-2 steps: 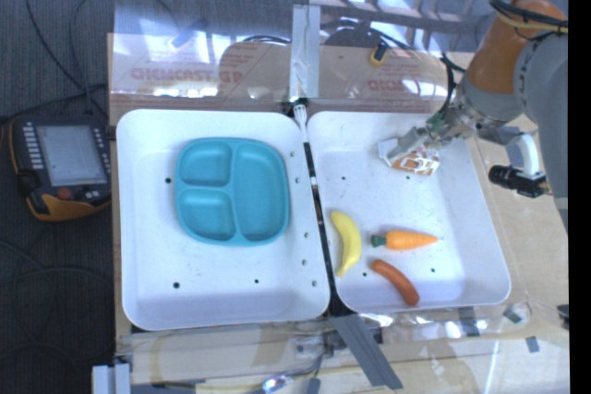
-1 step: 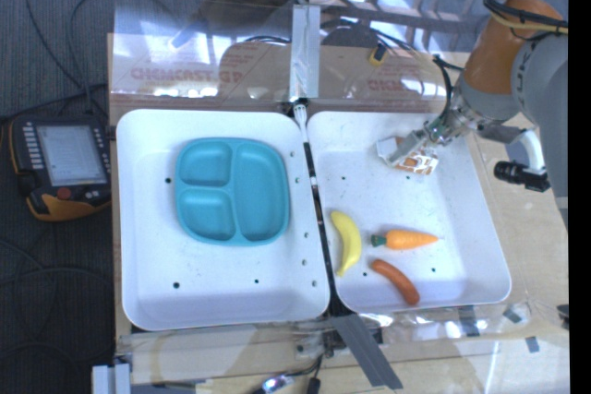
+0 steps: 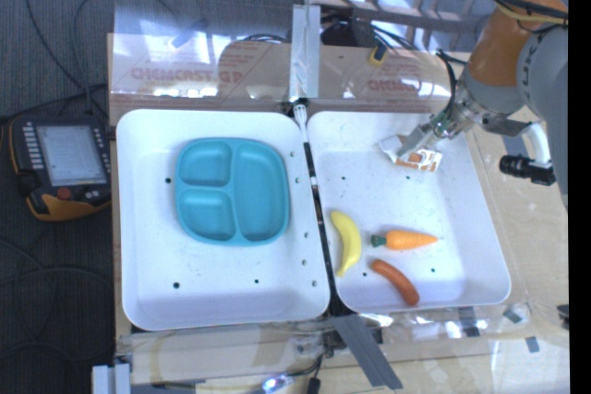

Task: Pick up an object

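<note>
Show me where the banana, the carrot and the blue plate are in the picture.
banana [image 3: 346,241], camera view, middle of its curved body.
carrot [image 3: 411,240], camera view, middle of the orange part.
blue plate [image 3: 274,198], camera view, right rim, in the left bin.

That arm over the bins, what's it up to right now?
The arm reaches in from the right, its gripper low over the far part of the right bin, right at a small white and orange item. Whether it has hold of that item can't be told. Nearer the camera in the same bin lie a banana, a carrot and a sausage, all untouched. The left bin holds a blue divided plate.
</note>
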`<control>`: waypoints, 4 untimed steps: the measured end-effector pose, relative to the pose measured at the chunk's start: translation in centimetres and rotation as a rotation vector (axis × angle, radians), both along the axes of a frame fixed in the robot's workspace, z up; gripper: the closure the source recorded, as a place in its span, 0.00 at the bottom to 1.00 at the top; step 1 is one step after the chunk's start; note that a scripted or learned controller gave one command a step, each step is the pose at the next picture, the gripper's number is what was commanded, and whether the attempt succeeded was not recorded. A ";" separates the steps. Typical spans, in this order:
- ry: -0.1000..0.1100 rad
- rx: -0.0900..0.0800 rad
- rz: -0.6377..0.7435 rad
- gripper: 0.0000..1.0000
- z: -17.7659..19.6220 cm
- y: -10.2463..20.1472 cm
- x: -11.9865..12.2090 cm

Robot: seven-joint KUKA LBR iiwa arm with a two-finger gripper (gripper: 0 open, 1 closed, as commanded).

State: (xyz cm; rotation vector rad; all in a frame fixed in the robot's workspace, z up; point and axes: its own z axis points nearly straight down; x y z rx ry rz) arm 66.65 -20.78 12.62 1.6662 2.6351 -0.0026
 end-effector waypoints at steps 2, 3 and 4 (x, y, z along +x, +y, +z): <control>0.017 0.015 -0.164 1.00 9.7 6.1 -0.2; 0.021 0.017 -0.201 1.00 2.6 9.3 -10.2; 0.021 0.018 -0.200 0.00 2.6 9.4 -10.2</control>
